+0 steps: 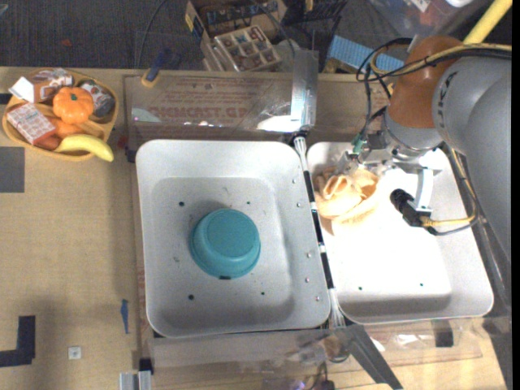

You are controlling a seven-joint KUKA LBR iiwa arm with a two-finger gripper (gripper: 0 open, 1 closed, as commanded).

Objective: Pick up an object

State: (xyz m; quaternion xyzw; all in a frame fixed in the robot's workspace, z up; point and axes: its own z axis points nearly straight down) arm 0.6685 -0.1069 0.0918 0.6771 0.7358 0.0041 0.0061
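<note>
Object: pale orange-and-cream crumpled thing (345, 197), upper left of right bin (422, 287).
Hand (363, 159): just above it, touching; grip cannot be told.

One camera sits high over the bench and looks down at a slant. It sees both white bins whole, the left bin (154, 177) and the right bin (463, 291), side by side. The arm (463, 96) comes in from the right. At the top, farther away, lies cluttered floor.
</note>
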